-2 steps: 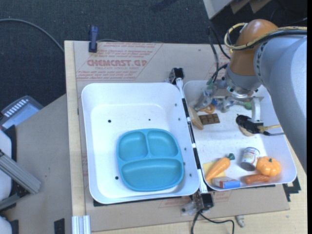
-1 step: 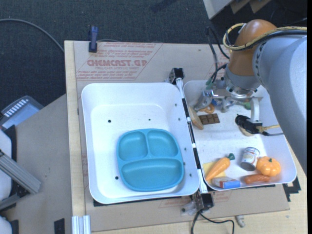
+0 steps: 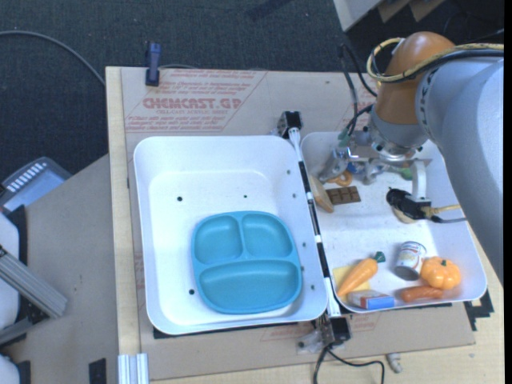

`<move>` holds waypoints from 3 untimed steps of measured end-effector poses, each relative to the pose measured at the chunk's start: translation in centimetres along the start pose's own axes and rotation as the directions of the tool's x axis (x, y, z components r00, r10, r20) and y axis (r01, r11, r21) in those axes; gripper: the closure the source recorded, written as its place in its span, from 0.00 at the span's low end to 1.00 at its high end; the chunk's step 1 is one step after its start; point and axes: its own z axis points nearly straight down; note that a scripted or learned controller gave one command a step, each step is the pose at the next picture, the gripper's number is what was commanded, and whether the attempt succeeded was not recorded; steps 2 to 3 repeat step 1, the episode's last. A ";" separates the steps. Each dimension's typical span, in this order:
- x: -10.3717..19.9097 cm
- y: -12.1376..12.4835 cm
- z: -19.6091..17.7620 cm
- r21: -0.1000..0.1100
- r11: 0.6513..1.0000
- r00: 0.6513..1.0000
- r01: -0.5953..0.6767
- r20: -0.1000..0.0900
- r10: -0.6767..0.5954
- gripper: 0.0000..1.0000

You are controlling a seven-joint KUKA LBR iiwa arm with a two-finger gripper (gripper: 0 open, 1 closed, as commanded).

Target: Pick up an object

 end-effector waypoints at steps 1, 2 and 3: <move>0.1 0.0 0.0 0.000 1.000 1.000 -0.002 0.003 0.002 0.00; 0.1 0.0 0.0 0.000 1.000 1.000 -0.002 0.003 0.002 0.00; 0.1 0.0 0.0 0.000 1.000 1.000 -0.002 0.003 0.002 0.00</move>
